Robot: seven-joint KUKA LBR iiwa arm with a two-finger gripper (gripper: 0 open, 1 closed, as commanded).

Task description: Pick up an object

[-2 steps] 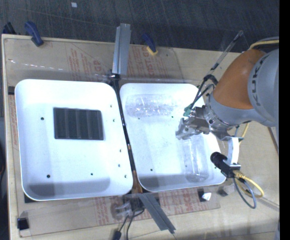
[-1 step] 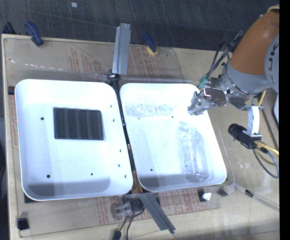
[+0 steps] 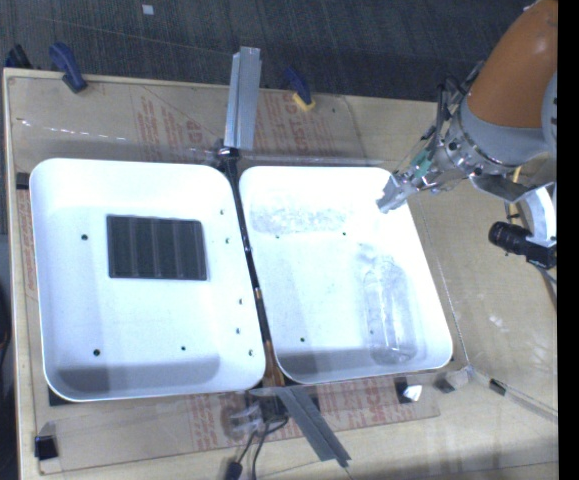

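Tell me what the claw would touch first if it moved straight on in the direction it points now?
The claw points down and left, over the upper right corner of the right bin. Going on, it would probably meet the crinkled clear plastic lying there, or the bin's white floor beside it; depth is uncertain.

A single camera is looking down from above the bench [image 3: 59, 108], tilting slightly so the far edge is sitting toward the top of the frame. It is standing far enough back to be taking in both white bins: the left bin [image 3: 49, 268] and the right bin [image 3: 309, 183] are lying side by side across the middle. The dark floor [image 3: 269, 8] is showing beyond the far edge. The arm [image 3: 514, 68] is entering from the right.
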